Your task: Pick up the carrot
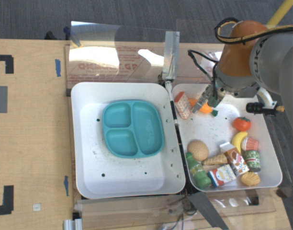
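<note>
The carrot (204, 107) is a small orange piece with a green end, lying at the back of the right bin (273, 164) near its left side. My gripper (210, 100) reaches down from the grey and orange arm and sits right on top of the carrot, touching or nearly touching it. The gripper's tip is dark and overlaps the carrot, so the contact itself is hidden.
A red and white carton (182, 104) stands just left of the carrot. A tomato (242, 123), a banana (239, 140), a bread roll (198, 150) and several other toy foods crowd the right bin's front. The left bin (84, 128) holds a teal divided plate (133, 128).
</note>
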You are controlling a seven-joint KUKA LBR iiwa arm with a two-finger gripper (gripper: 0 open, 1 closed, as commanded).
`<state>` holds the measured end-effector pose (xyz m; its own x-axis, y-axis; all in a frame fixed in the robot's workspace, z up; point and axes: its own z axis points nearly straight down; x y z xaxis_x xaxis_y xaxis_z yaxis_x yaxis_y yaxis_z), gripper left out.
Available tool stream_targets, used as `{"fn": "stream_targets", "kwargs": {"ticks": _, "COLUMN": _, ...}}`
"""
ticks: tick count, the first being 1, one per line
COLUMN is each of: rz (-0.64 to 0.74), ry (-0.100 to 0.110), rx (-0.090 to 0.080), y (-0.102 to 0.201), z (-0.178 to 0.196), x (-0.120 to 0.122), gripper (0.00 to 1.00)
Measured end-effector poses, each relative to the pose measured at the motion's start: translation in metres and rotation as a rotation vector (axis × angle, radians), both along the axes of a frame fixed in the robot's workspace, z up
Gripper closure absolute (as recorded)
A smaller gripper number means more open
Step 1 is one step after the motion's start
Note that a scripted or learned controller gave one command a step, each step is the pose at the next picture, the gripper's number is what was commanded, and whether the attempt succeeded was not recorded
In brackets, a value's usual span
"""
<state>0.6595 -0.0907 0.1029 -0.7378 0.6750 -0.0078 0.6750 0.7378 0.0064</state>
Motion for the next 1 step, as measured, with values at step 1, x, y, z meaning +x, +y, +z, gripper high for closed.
{"fn": "stream_targets", "kwargs": {"ticks": 1, "rz": -0.169, "ry": -0.002, "rx": 0.004, "y": 0.0708, "z": 0.0864, "x": -0.0046, "gripper": 1.00}}
